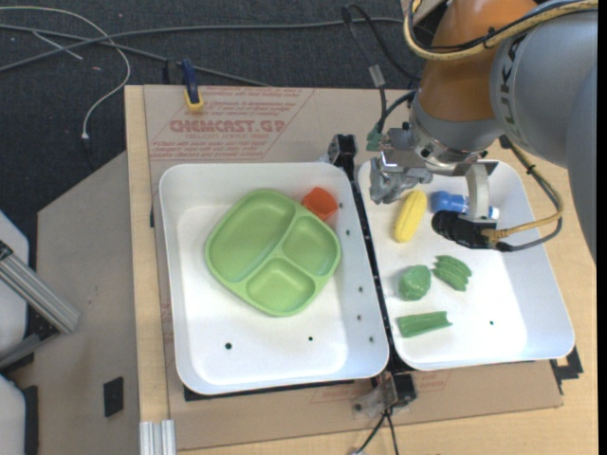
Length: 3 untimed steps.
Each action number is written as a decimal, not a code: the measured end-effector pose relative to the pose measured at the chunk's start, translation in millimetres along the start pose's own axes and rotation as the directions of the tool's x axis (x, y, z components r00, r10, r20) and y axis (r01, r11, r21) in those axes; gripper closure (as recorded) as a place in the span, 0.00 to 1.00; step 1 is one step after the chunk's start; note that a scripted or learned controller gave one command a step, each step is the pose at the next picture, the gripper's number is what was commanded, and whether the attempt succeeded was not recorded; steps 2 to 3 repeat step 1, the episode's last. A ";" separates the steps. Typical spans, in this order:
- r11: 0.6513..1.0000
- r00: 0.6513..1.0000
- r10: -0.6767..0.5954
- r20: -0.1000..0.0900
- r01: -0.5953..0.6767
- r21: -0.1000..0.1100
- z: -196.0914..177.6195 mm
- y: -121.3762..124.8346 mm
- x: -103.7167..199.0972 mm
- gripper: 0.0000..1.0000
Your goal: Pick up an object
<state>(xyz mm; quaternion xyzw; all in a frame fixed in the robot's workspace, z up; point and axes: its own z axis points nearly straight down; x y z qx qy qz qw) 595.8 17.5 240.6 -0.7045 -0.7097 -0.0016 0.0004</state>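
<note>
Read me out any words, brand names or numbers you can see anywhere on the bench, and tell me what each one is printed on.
"CHEMCAST GP": large red letters on the brown board behind the left bin.
Smaller red lines under and around that name on the same board: too small and blurred to read.

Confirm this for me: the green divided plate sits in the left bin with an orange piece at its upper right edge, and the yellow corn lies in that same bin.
One part is wrong. The green divided plate does sit in the left bin with the orange piece at its upper right edge, but the yellow corn lies in the right bin, just under the end effector. The camera view shows it.
</note>
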 end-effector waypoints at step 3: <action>1.000 1.000 0.002 0.000 -0.002 0.001 14.7 19.7 54.5 1.00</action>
